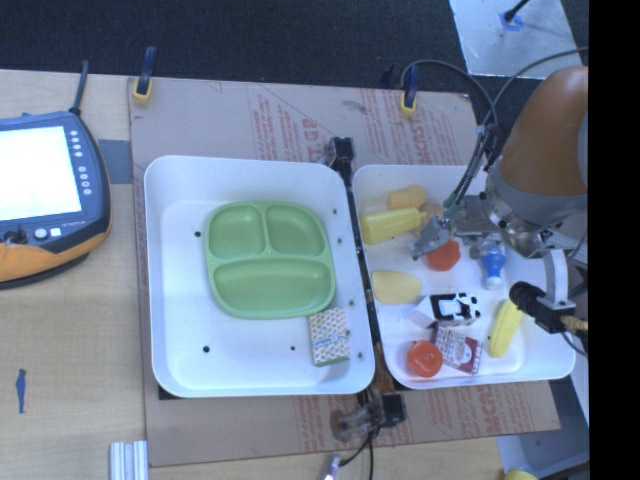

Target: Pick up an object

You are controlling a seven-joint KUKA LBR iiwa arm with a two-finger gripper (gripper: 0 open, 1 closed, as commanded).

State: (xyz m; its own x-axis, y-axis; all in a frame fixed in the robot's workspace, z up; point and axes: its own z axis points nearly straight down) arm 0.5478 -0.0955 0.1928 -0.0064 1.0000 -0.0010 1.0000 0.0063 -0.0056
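We are working over the right bin (pixel 380 183), with the gripper (pixel 437 238) reaching in at its upper middle, just beside a small red-orange round object (pixel 445 256). We cannot tell whether the fingers are apart or together; the grey wrist hardware is covering them, and nothing is visibly sitting between them.

We are treating the red-orange round object as the likeliest target, since it is lying closest to the gripper tip. We are judging it to be a light toy-food piece, probably smooth moulded plastic, so it may be slippery and inclined to roll. We are recommending a grasp across its widest middle, with the fingers descending on opposite sides.

Nearby items are crowding the approach:
- A yellow block (pixel 390 225) is lying to the left, with a smaller yellow piece (pixel 405 198) above it.
- A pale yellow lemon-like shape (pixel 396 287) is resting below, near the bin's left wall.
- A small blue-and-white item (pixel 492 265) is sitting just right of the target.
- A black-and-white toy (pixel 455 309), a red tomato-like ball (pixel 424 359), a printed packet (pixel 459 350) and a yellow corn-like piece (pixel 503 329) are occupying the lower part of the bin.

The left bin (pixel 165 268) is holding a green divided plate (pixel 270 259) and a small carton (pixel 329 336).
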